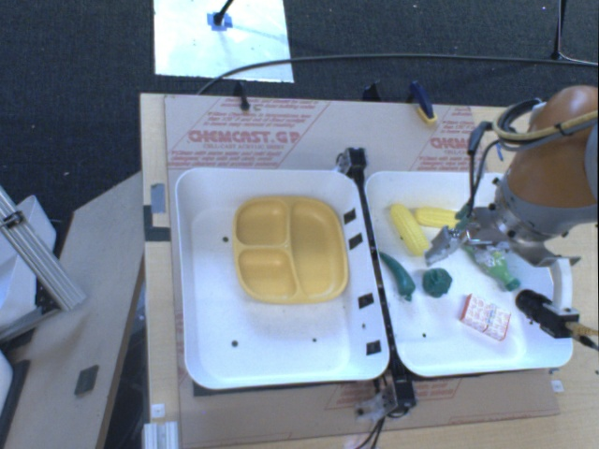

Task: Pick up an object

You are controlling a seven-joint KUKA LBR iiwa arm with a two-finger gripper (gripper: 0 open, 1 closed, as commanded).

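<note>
Two bins side by side; gripper (445, 248) low over the right bin (468, 363), reaching in from the right.

Listed from left to right, relative to the gripper:

- Well apart to the left, in the left bin (187, 279): yellow divided plate (290, 249). Lies flat and is judged a poor pick.
- Left and slightly nearer the camera: green pepper (398, 275), close by the wall between the bins.
- Just beside the tip, to its left: corn cob (407, 228). Long axis slanted, running from far-left to near-right, with its near end toward the tip. Judged the closest candidate.
- Just nearer the camera than the tip: green round piece (436, 282), apart from the tip.
- Just beyond the tip: second corn cob (435, 217), long axis roughly left to right.
- Right, partly under the wrist: green bottle-shaped item (496, 267).
- Right and nearer the camera: red-and-white packet (485, 315), well clear.

Tool state: cannot tell whether spread or pressed together, as the outline is too small and cluttered. Nothing seen gripped. Contact with either cob cannot be confirmed.

Coming move, as judged: short shift left, with the closing direction set across the slanted cob's axis.
</note>
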